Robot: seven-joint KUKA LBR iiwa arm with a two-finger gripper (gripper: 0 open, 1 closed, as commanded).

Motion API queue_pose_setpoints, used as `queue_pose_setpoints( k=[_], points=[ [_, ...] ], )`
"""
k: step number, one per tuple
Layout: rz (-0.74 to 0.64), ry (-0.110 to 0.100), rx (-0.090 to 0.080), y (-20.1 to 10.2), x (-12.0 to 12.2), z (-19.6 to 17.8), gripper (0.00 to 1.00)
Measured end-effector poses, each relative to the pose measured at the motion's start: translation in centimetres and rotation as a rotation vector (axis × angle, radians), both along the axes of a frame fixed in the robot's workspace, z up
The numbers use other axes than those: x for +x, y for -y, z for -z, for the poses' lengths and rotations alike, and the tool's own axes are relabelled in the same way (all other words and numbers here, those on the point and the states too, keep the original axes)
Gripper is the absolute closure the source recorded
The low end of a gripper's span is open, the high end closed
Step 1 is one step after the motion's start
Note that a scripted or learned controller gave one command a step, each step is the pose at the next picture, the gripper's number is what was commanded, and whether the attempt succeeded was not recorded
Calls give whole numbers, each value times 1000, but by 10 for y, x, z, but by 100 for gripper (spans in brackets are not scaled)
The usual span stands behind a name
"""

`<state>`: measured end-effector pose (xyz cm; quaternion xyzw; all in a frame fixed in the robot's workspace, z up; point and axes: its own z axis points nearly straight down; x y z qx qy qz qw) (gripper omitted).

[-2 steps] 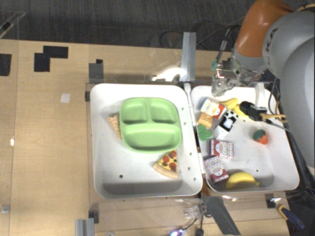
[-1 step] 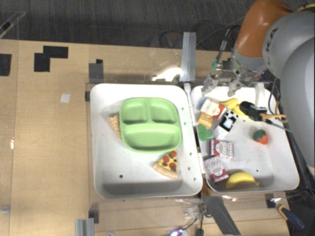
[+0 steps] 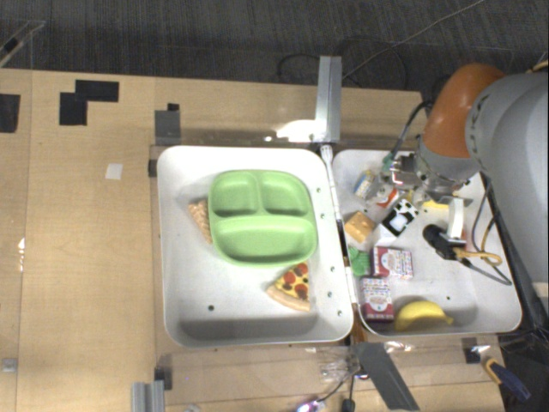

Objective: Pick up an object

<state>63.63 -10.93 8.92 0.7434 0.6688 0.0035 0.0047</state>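
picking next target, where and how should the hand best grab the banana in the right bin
Probably grip the banana across its thick middle, coming straight down from above. It lies flat on the bin floor, curved, with bare floor to its right; the red box crowds its left end.

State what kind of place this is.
Probably a robotics lab's picking bench: a grey arm with an orange band reaches over two shallow white bins, holding toy food like a pizza slice and a yellow banana.

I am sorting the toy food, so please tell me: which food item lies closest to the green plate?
The waffle piece: it sits partly under the green plate's left edge. The pizza slice lies just off the plate's lower right corner, and the banana is in the other bin.
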Motion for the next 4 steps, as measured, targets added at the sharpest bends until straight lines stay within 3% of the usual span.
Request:
queue_pose_setpoints(
  k=[1,2,3,4],
  points=[
    [-7,8,2,-3,3,-13,100],
    [-7,8,2,-3,3,-13,0],
    [4,2,2,9,-20,-1,0],
    [1,11,2,7,-16,-14,100]
  ],
)
